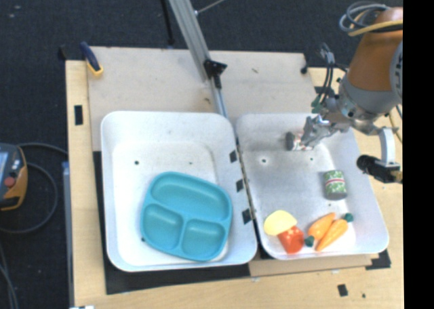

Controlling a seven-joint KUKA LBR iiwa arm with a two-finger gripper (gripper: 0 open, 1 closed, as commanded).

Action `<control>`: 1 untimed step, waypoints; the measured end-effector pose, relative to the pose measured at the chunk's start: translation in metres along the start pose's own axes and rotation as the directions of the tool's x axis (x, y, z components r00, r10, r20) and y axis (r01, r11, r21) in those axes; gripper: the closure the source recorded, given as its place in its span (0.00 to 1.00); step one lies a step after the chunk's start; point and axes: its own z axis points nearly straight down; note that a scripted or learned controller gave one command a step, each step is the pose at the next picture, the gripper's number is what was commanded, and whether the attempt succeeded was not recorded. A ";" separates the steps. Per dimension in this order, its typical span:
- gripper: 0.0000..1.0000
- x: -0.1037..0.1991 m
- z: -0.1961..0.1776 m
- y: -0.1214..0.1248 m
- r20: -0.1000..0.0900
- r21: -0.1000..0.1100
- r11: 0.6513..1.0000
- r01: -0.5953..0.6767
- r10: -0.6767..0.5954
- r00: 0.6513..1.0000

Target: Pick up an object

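the arm (369, 70) is reaching in from the right, its gripper (302, 139) hanging low over the right bin (285, 172)'s far end; its closure: cannot tell. the green can (333, 183) is lying near the bin's right wall.

my arm (371, 74): rounded orange band over a grey metal wrist housing | cables: pale grey loops arching above the orange band, thin dark wires running down my wrist's side | my gripper (303, 139): small, silver-grey metal, with a dark tip | my fingers: too small to make out
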 end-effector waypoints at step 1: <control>1.00 0.055 0.006 -0.013 -0.001 0.001 1.000 0.004 -0.004 1.000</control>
